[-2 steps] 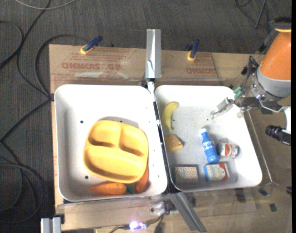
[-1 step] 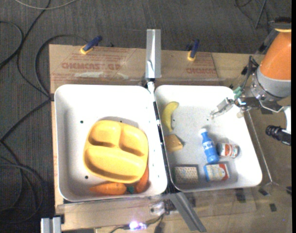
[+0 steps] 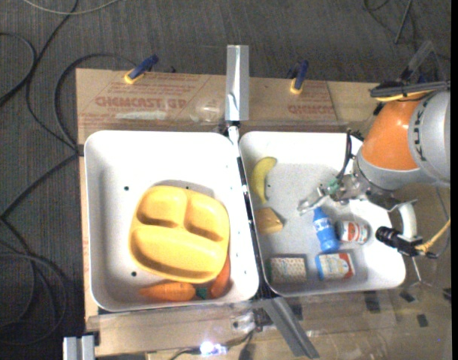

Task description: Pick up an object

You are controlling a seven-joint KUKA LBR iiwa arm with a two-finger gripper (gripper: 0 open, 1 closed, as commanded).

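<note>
Biggest thing on the bench: the yellow divided tray (image 3: pixel 181 231), lying in the left bin (image 3: pixel 109 163) and covering most of its floor, with a carrot (image 3: pixel 167 292) poking out beneath its near edge. A pick there risks a slip, since the tray looks too broad for a two-finger grasp and it hides part of what sits under it.

Over in the right bin (image 3: pixel 379 276), the arm (image 3: pixel 398 145) leans in from the right and the gripper (image 3: pixel 324 195) hovers low over the bin floor, just above the blue bottle (image 3: pixel 325 230). Whether it is apart or closed I cannot tell; nothing is visibly between its tips.

The bottle lies on its side, almost touching a small red-and-white can (image 3: pixel 353 232). My worry: a descent here could nudge the can, or the round bottle could roll away from a closing pinch.

Below them sit a small carton (image 3: pixel 335 265) and a grey sponge-like block (image 3: pixel 287 268), close to the near wall, where the gripper might clip the rim. A banana (image 3: pixel 263 175) and a tan chunk (image 3: pixel 269 220) hug the divider, awkward for the same reason.

Writing: the cardboard sheet (image 3: pixel 139 100) behind the bins carries red print, apparently "CHEMCAST GP". Labels on the can, bottle and carton are too small to read.
</note>
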